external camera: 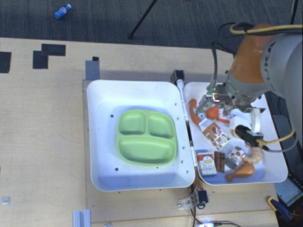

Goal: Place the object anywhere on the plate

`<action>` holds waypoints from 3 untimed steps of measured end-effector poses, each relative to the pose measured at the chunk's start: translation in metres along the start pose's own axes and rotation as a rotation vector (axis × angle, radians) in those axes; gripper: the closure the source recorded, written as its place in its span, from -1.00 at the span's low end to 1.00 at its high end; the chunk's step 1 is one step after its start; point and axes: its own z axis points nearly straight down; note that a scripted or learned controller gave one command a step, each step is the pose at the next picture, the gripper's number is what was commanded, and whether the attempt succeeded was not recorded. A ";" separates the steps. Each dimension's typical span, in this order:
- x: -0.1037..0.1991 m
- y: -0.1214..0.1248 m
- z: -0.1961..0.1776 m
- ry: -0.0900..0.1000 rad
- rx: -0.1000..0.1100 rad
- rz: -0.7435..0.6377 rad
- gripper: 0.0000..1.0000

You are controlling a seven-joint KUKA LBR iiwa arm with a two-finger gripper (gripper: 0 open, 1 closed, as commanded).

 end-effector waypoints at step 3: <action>0.000 0.000 0.000 0.000 0.000 0.000 -1.00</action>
